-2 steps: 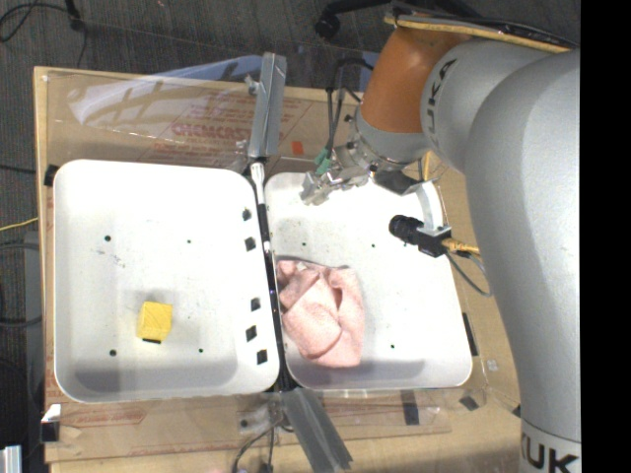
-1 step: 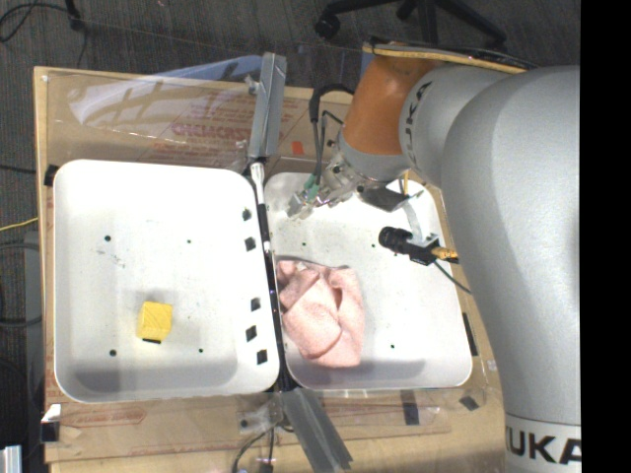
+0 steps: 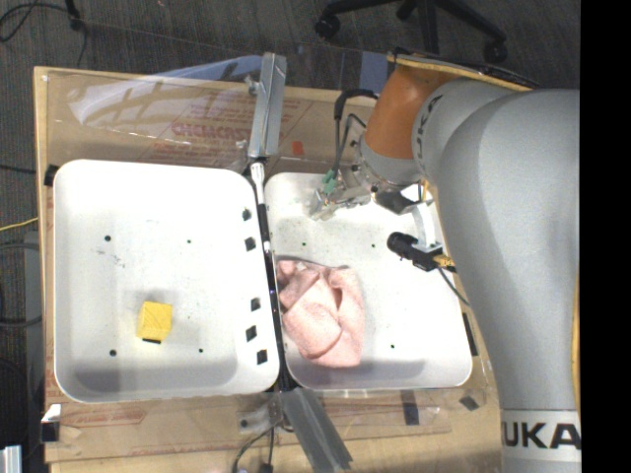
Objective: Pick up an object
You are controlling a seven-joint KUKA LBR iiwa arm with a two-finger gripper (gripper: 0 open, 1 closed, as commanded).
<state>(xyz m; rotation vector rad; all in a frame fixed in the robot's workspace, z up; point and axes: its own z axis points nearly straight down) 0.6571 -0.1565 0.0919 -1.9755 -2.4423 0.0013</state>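
A pink crumpled cloth [image 3: 320, 313] lies in the right bin [image 3: 434, 363], against its left wall. A small yellow block [image 3: 155, 321] rests in the left bin [image 3: 148, 215], toward its front. My gripper [image 3: 333, 195] hangs over the far left corner of the right bin, well behind the cloth and apart from it. Nothing shows in its grasp. The grey arm with its orange band [image 3: 399, 116] reaches in from the right and covers the right bin's right side.
A metal divider rail [image 3: 264, 116] runs between the bins at the back. A black connector with a cable [image 3: 412, 249] sticks out from the arm over the right bin. The wooden bench [image 3: 148, 106] is covered with clear plastic sheet behind the bins.
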